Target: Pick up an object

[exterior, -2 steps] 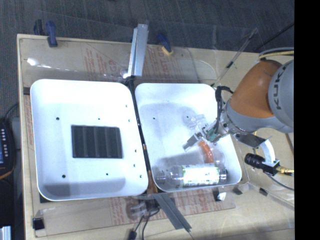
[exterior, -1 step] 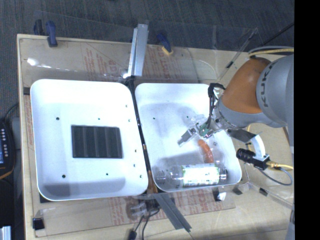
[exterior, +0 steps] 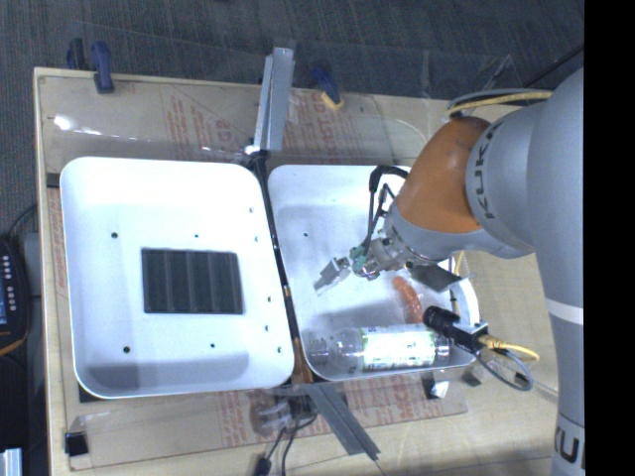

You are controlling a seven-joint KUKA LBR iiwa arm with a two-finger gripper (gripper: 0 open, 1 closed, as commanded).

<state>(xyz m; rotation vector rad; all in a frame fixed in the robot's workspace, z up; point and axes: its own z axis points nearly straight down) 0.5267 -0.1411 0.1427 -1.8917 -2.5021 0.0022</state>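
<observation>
White bin (exterior: 298, 216): clear green-labelled bottle (exterior: 382, 349) lying flat.

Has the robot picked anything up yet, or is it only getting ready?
Done: the arm has reached over the right bin, so its gripper is above the bin floor. In hand: nothing that I can see between the fingers. Left: the grab itself. The clear bottle lies on its side along the bin's near edge, and an orange thing lies beside the gripper, both untouched.
</observation>
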